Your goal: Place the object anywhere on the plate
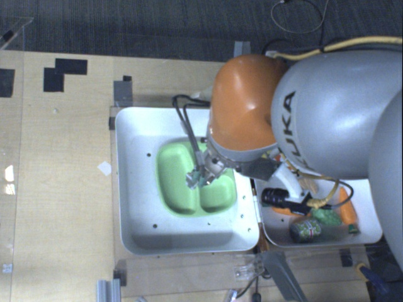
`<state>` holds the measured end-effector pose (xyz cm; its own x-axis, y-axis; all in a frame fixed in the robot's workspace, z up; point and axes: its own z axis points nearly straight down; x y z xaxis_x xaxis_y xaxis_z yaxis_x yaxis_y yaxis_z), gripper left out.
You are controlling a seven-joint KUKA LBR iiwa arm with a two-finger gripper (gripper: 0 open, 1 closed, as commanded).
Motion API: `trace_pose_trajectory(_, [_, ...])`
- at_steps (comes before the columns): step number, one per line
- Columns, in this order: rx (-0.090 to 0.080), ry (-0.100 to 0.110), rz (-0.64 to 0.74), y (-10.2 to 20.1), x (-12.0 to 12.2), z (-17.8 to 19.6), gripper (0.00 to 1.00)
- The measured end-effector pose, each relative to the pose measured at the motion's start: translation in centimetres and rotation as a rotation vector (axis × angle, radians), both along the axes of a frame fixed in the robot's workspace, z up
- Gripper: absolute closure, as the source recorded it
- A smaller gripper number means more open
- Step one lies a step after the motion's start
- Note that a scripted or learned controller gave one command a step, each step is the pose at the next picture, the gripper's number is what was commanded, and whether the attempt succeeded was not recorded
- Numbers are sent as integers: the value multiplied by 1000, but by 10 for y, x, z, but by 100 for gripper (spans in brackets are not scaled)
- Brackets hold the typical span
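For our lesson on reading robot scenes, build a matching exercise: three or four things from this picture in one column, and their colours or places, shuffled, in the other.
Things:
1. plate
2. gripper
3. left bin
4. band above the wrist

Descriptions:
A. orange
B. white, holding the plate
C. light green, lying in the left bin
D. over the plate's middle

Pairs: 1-C, 2-D, 3-B, 4-A

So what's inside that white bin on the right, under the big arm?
In the right white bin lie a green-and-red object, something leafy green and an orange piece. The grey arm covers the rest of it.
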<state>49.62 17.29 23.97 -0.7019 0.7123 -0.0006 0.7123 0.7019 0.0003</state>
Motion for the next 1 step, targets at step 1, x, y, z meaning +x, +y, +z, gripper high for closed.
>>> trace_pose_trajectory(1, [0, 0, 0, 0, 0, 0, 0])
